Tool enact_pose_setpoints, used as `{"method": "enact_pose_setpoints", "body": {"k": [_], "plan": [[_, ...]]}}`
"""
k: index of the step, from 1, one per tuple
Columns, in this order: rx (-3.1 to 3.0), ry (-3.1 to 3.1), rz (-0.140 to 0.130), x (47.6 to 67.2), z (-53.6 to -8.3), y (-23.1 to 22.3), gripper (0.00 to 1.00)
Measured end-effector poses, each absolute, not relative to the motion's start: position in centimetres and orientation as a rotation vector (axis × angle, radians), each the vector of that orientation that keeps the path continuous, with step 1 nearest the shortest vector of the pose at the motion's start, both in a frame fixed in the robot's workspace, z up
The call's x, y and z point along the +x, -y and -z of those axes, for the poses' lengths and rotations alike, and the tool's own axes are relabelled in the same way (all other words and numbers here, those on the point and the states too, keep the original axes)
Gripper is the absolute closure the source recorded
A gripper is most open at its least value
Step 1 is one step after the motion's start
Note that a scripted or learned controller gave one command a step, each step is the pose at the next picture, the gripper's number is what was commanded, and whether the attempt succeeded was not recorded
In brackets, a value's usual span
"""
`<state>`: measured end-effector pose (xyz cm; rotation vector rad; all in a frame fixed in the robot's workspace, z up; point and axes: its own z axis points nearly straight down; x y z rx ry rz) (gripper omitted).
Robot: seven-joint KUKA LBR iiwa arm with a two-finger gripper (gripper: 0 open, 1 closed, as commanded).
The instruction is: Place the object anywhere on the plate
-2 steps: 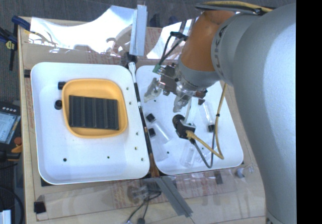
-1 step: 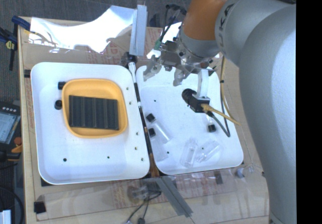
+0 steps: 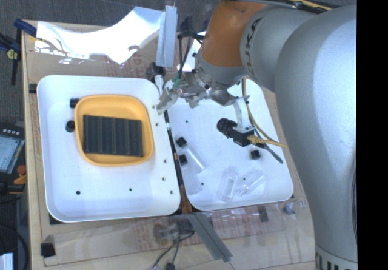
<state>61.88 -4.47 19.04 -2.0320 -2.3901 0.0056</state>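
Gripper hangs over the divide between the two bins, at their far end (open or closed state cannot be determined). Yellow plate sits in the left bin. Small black block and clear plastic pieces lie in the right bin, apart from the plate.

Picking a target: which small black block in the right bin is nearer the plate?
The left block, near the right bin's left wall; the other block lies to its right.
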Motion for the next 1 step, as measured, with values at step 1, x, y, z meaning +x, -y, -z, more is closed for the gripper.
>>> {"method": "enact_pose_setpoints", "body": {"k": [1], "plan": [[-1.982,2.436,-0.003,62.69,-19.16,-5.12,0.0]]}}
